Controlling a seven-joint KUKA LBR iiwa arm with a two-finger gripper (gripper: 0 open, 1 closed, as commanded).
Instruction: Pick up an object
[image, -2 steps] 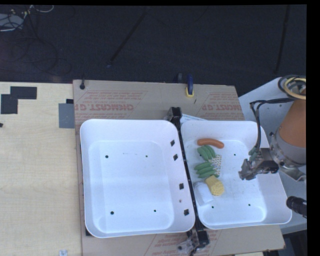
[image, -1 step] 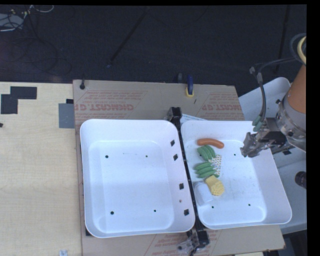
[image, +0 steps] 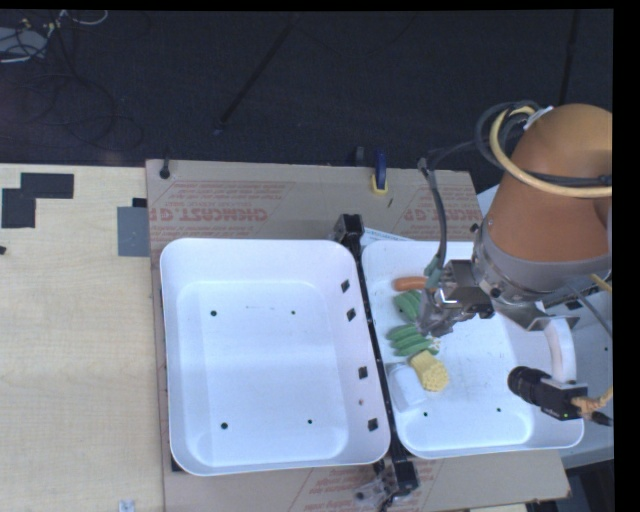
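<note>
The right bin holds a small cluster of toy food. An orange carrot-like piece lies at the top, green pea pods sit below it, and a yellow corn piece is nearest the front. A pale whitish item rests beside the corn by the bin's left wall. My gripper hangs low over the right side of the green pods, just above the corn. Its tips are dark and blurred against the pods.
The left bin stands beside the right one, with a black divider rail between them. A cardboard sheet lies under both bins. The grey and orange arm covers the right bin's far right part.
</note>
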